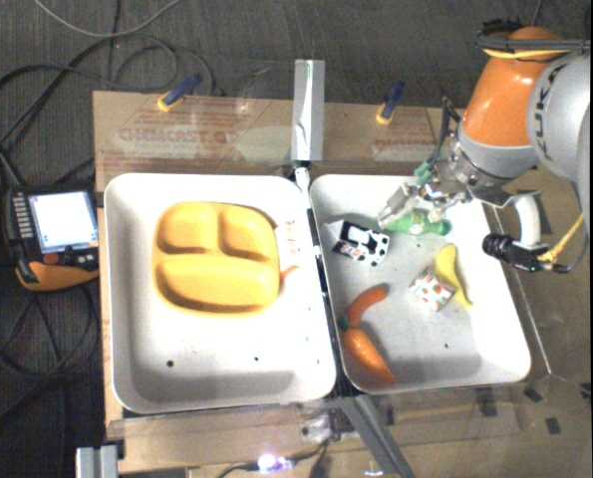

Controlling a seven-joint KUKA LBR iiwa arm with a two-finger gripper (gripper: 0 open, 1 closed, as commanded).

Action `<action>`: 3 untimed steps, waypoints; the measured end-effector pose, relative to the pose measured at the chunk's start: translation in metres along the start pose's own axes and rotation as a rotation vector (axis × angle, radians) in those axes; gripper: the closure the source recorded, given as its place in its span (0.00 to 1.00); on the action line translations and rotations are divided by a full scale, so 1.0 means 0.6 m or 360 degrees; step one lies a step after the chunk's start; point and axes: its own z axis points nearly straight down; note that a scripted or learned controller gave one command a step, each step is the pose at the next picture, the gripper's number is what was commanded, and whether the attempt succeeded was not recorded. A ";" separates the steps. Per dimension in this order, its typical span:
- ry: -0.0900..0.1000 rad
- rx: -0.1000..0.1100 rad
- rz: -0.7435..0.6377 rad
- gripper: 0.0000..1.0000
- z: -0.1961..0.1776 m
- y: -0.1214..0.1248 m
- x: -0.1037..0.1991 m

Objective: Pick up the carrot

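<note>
Camera view, fixed above the bench: we see the arm (535, 88) coming in from the right, grey w/ an orange band, and its gripper (416, 205) sits over the upper part of the right bin (495, 371). Whether its two prongs are apart or together, we can't tell; they blur into a green item (421, 225) lying right under them, and we can't say if that item is touched or gripped.

Relative to the gripper: the carrot (366, 357) lies well below and a bit to the left, near the bin's lower left corner, flat on the floor, well apart from the tool. Nothing orange sits at the tool's tip. Just above the carrot, touching or nearly touching its top, we see a red-orange sausage-shaped item (366, 303), tilted. A black-and-white cow-patterned toy (363, 242) lies just left and slightly below the gripper. A yellow banana (453, 272) lies below-right of it, and a small white box w/ red and green marks (431, 291) sits just beside the banana, on its left.

Far left of the gripper, the left bin (137, 366) holds a yellow divided plate (216, 257). Outside the bins, at far left, a handheld pendant w/ a lit screen (52, 227) rests on the floor.
</note>
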 end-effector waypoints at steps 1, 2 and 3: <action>0.0004 -0.0001 -0.0104 0.00 -0.111 -0.061 0.080; 0.0005 0.0005 0.0010 0.00 -0.033 -0.211 0.179; 0.0005 0.0007 -0.0035 0.00 0.007 -0.199 0.260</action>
